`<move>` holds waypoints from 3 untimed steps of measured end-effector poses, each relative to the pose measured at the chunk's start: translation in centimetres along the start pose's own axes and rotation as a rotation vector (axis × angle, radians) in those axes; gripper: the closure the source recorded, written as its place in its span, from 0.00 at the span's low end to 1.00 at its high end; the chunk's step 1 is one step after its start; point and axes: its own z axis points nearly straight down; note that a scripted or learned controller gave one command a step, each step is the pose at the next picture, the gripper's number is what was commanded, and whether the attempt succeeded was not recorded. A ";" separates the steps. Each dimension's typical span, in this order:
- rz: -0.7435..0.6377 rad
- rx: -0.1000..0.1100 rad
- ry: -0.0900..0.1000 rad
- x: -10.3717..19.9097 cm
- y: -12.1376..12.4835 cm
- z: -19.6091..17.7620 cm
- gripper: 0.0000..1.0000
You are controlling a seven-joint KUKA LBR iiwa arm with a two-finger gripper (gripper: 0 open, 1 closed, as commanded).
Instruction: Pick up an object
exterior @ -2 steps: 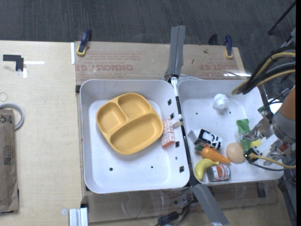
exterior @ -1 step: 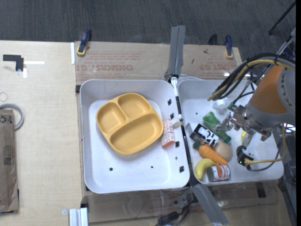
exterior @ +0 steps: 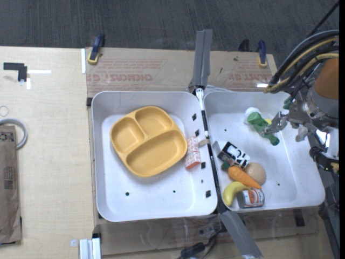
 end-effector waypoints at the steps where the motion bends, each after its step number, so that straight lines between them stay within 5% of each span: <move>1: -0.179 -0.003 0.000 1.9 4.8 7.2 0.00; 2: -0.179 0.001 -0.001 1.8 4.8 6.5 1.00; 3: 0.094 0.047 0.005 2.6 8.4 7.4 1.00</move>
